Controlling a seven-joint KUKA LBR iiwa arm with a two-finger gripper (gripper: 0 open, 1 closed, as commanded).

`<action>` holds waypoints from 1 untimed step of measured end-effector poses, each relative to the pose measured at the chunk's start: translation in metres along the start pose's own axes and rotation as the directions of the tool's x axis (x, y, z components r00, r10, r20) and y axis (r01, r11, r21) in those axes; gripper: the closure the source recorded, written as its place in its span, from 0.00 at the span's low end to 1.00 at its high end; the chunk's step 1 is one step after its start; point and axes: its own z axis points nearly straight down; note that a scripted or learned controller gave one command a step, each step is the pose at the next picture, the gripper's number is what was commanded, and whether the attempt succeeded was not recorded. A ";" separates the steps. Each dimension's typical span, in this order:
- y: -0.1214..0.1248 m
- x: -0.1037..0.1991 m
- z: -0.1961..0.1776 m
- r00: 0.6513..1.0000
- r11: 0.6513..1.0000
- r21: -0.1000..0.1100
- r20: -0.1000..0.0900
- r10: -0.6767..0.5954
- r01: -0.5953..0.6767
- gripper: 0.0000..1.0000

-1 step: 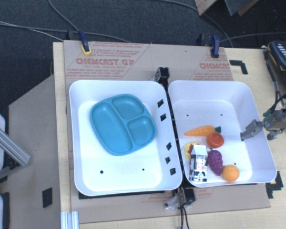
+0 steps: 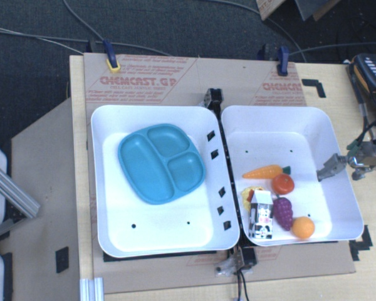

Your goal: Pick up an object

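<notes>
Camera view: gripper (image 2: 331,167) at right bin (image 2: 313,119) edge, finger state unclear. Approach step; next needs descent onto carrot (image 2: 263,172).

The tabletop (image 2: 338,99) is pale wood, largely covered by a sheet of brown cardboard (image 2: 175,80) printed with red lettering. Two clamps, one yellow (image 2: 111,60) and one blue (image 2: 282,61), pin the cardboard along the tabletop's far edge. Two shallow white bins lie on the cardboard, touching side by side: the left bin (image 2: 106,187) and the right bin (image 2: 329,137).
</notes>
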 end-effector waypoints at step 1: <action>-0.002 -0.007 0.045 1.000 1.000 0.005 -0.002 0.001 -0.001 0.00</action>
